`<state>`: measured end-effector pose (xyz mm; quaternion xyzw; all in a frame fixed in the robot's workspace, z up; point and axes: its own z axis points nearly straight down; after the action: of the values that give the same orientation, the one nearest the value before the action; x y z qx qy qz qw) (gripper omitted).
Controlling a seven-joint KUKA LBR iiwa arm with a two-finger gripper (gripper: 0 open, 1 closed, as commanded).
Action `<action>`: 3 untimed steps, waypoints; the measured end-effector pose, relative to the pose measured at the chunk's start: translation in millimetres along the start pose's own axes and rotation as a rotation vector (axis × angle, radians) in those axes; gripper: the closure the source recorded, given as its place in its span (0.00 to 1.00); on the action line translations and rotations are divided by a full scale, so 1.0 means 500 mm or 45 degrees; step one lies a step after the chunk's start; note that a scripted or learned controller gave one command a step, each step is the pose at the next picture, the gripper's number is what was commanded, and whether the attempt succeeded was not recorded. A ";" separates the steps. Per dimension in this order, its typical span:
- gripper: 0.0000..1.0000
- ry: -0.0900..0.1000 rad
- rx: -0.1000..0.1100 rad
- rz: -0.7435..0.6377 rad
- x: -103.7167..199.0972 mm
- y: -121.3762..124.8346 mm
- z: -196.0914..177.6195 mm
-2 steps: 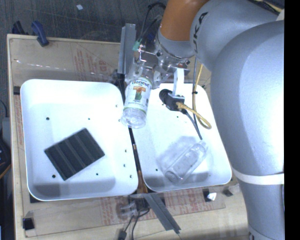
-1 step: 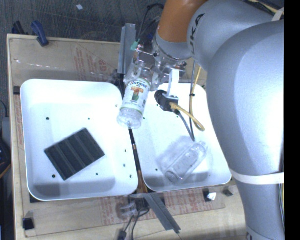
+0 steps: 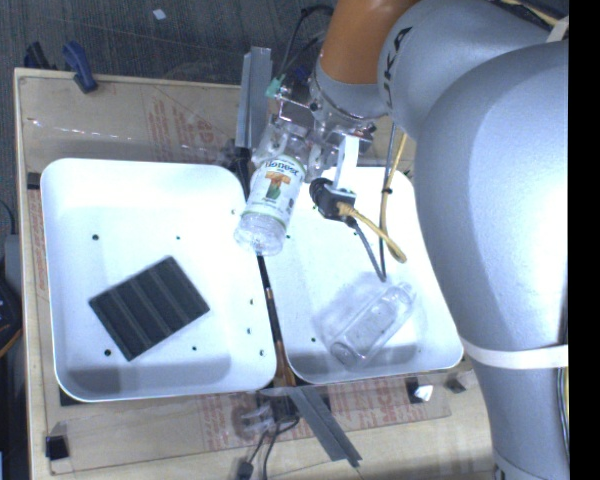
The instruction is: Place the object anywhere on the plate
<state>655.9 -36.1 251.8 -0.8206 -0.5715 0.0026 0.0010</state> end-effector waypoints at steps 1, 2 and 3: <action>1.00 0.000 -0.002 0.041 0.029 -0.010 -0.021; 1.00 0.005 -0.005 0.185 0.040 -0.095 -0.203; 1.00 0.001 0.001 0.263 0.028 -0.134 -0.195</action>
<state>598.6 0.3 349.6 -0.8751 -0.4840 0.0028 0.0012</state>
